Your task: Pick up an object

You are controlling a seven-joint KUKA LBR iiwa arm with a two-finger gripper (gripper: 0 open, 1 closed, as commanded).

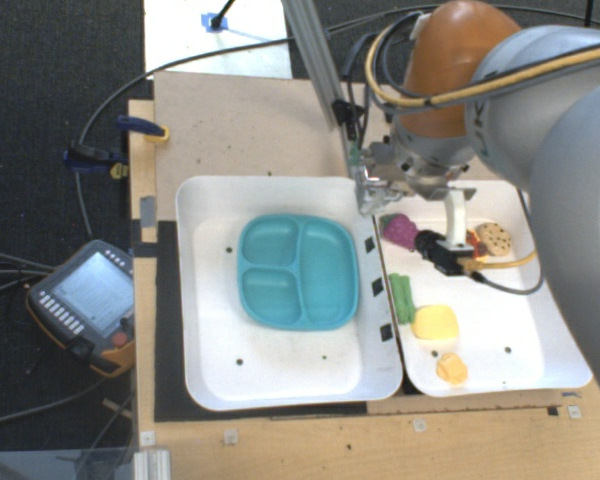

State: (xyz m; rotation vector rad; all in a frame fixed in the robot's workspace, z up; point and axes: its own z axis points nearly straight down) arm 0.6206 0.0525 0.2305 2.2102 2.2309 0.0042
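Observation:
My gripper (412, 208) hangs over the far left part of the right bin (540, 348), open, its two pale fingers spread wide. A purple object (400, 231) lies on the bin floor just below the gap, nearer the left finger (368, 196), and nothing is held. A round speckled cookie (493, 236) lies to the right of the right finger (457, 216). Nearer the front are a green piece (402, 298), a yellow block (435, 322) and a small orange piece (451, 368).
The left bin (210, 348) holds a teal divided plate (298, 272). A black fitting with a yellow cable (450, 256) trails from the gripper across the right bin. A pendant (85, 303) lies off the bench at left. A metal pole (310, 38) slants above the bins.

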